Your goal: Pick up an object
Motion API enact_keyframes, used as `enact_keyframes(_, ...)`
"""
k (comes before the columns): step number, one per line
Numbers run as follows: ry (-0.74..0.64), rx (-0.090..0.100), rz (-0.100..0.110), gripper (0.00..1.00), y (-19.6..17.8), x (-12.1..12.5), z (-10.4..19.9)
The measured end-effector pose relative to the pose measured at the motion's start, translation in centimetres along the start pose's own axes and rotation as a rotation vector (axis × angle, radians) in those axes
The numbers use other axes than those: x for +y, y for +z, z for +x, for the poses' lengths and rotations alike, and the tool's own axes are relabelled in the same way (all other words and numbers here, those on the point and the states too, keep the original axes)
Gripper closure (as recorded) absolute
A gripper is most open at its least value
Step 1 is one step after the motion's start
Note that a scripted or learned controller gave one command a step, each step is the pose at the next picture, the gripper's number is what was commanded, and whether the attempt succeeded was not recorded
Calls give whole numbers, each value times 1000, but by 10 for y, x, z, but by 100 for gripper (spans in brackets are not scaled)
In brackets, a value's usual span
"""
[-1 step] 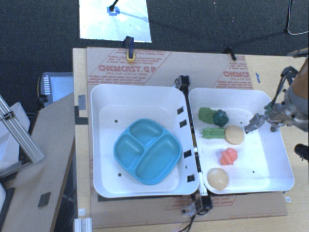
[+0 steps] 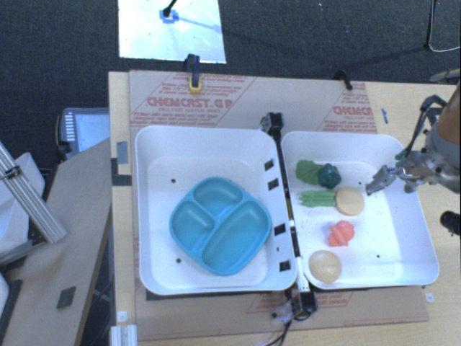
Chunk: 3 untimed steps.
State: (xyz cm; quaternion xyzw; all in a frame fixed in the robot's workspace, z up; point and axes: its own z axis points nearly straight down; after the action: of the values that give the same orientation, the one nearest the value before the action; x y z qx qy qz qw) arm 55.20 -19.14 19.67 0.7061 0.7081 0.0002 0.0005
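Waiting stage: nothing is lifted yet; every object lies in a bin, so the whole pick is left to do.
Left bin [image 2: 155, 193]: shallow white plastic bin holding a blue plastic compartment plate [image 2: 220, 225] flat at its middle.
Right bin [image 2: 410, 222]: a second shallow white bin with the small candidates along its left half.
Far cluster: a light green soft lump [image 2: 308, 171] touching a dark teal round toy [image 2: 329, 176], with a green ridged strip [image 2: 317, 198] just nearer.
Middle: a beige round disc [image 2: 350, 201] beside the strip; a coral-red knobby toy [image 2: 341, 233] nearer.
Near corner: a pale tan ball [image 2: 325, 266].
Gripper [image 2: 376, 184]: its fingers look narrow and grip nothing, hovering just right of the beige disc.
Tabletop [image 2: 119, 121]: pale wood carrying both bins.
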Motion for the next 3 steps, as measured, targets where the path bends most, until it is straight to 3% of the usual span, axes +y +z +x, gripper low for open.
enact_keyframes(1, 2, 1, 4, 0, 52, -9, -5)
enact_keyframes(2, 3, 2, -3, 0, 109, -2, -5)
enact_keyframes(3, 1, -1, -8, 0, 107, 1, -6)
